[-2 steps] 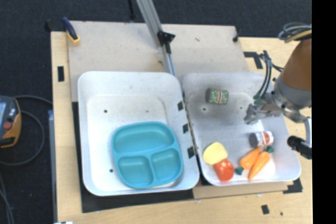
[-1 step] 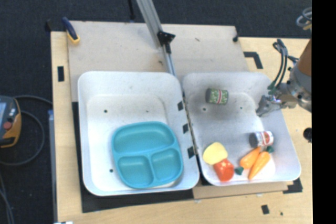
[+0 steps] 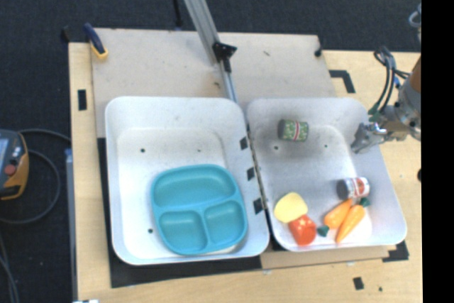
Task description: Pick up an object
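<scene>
From the overhead camera I see the gripper [image 3: 363, 136] over the right bin's [image 3: 386, 174] right rim, with nothing between its fingers; I cannot tell whether they are spread or closed. Inside that bin lie a green can [image 3: 293, 130] near the back, a red-capped can [image 3: 353, 188], two carrots [image 3: 345, 218], a lemon [image 3: 291, 207] and a red pepper [image 3: 303, 230]. The left bin [image 3: 135, 124] holds a teal tray [image 3: 198, 208].
</scene>
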You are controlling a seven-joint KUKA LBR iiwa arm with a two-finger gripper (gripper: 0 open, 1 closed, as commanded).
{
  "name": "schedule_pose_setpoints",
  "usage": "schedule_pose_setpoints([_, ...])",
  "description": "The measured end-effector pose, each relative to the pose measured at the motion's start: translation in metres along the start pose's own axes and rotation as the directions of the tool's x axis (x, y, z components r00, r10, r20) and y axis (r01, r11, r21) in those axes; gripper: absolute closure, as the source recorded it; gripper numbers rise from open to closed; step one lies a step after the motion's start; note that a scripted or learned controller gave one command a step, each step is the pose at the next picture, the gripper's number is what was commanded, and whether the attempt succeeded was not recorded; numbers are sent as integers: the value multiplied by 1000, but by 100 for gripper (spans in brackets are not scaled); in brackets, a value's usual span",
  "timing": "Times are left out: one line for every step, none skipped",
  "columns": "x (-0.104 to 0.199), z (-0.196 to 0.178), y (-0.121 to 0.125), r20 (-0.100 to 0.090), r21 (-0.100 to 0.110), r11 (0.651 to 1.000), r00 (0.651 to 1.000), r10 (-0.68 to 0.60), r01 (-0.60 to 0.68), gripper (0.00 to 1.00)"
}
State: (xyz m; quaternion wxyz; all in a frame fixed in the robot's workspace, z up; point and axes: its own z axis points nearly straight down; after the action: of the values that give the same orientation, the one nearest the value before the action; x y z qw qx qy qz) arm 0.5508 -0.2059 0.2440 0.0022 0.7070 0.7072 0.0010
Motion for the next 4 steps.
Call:
schedule_pose_setpoints([46, 8, 10, -1, 2, 1000, 1000, -6, 6, 100])
schedule_pose_setpoints([102, 16, 25, -3, 4, 1000, 1000, -7, 7, 100])
schedule_pose_setpoints([154, 3, 34, -3, 1, 1000, 1000, -8, 8, 100])
schedule_pose_setpoints([205, -6, 42, -3, 2, 1000, 1000, -8, 8, 100])
